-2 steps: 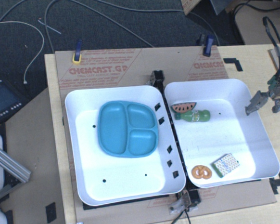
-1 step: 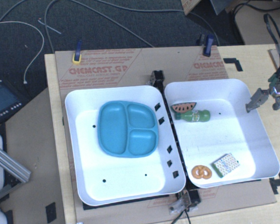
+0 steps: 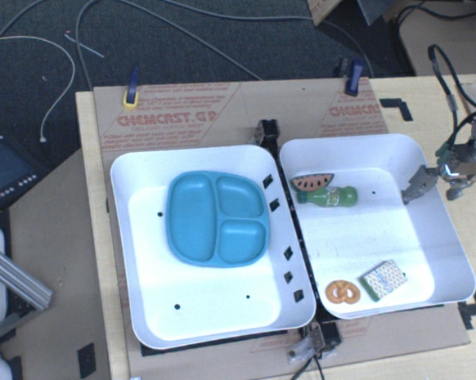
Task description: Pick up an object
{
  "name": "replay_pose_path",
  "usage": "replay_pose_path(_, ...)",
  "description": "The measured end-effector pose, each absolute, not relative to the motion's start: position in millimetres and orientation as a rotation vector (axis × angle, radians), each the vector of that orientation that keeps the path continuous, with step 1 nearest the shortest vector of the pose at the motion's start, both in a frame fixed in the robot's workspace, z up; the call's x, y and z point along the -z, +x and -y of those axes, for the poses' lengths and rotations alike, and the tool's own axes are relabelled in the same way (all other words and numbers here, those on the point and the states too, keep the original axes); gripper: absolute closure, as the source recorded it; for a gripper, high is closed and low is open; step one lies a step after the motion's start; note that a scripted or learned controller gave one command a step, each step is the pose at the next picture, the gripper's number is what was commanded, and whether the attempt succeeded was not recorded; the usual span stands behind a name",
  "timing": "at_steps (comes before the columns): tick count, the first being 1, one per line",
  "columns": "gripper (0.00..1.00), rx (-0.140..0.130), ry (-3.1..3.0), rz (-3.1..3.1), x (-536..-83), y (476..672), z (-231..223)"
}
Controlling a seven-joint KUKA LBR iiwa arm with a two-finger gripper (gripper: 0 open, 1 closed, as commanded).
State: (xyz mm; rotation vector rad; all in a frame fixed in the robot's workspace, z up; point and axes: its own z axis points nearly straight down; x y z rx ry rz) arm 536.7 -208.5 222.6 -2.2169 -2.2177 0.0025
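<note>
Camera view: we see the gripper (image 3: 434,179) at the right bin's (image 3: 410,290) right rim, fingers spread and holding nothing. Pickable things lie apart in that bin: watermelon slice (image 3: 313,182) touching green bottle (image 3: 337,196) far-left, pretzel (image 3: 342,292) beside patterned packet (image 3: 383,279) near.

Gripper (image 3: 426,183): grey metal fingers, mounted on a darker grey wrist block; black cables are looped above.

"chemcast gp" on bench board (image 3: 170,108)
</note>
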Motion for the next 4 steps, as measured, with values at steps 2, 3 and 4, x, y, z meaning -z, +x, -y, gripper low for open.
replay_pose_path(2, 0.00, -0.003, -2.217, 2.216, -103.1, 542.5, 209.5)
replay_pose_path(3, 1.00, 0.002, -2.222, 2.221, -118.0, 544.2, 210.1)
replay_pose_path(4, 1.00, 0.003, -2.225, 2.225, -162.4, 541.0, 212.6)
